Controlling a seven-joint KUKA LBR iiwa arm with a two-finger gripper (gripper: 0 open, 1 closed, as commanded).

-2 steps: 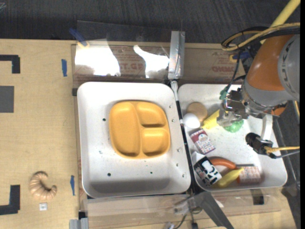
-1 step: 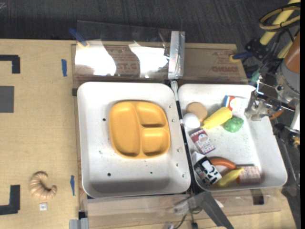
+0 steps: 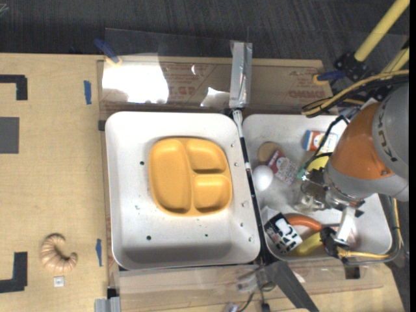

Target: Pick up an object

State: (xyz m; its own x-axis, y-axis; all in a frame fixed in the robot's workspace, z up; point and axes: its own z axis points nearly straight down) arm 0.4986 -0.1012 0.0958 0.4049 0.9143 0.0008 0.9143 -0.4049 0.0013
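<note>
Nearest the camera, on the tan worktop (image 3: 52, 174) well left of both bins, lies a curled, pale brown croissant-shaped toy (image 3: 58, 252). At the near end of the right bin (image 3: 383, 239) a black-and-white object (image 3: 284, 231) sits against the bin's left wall, with a yellow banana (image 3: 309, 244) just beside it and an orange, carrot-like piece (image 3: 304, 221) touching the banana's far side. Just beyond these the gripper (image 3: 312, 197) hangs low over the middle of the right bin, under the grey arm and its orange band; whether it is wide or narrow cannot be told, and nothing can be seen held in it. To its left a white ball (image 3: 262, 177) rests by the wall between the bins. The left bin (image 3: 123, 142) bears one thing, a yellow divided plate (image 3: 190, 175), lying flat near its centre. Farther back in the right bin a red-and-white packet (image 3: 284, 168) lies close to the ball, a round brown object (image 3: 268, 151) sits just behind it, and a small blue, white and orange box (image 3: 314, 140) stands near the far wall. Beyond the bins a strip of silver tape (image 3: 239, 73) runs up a clear sheet.
</note>
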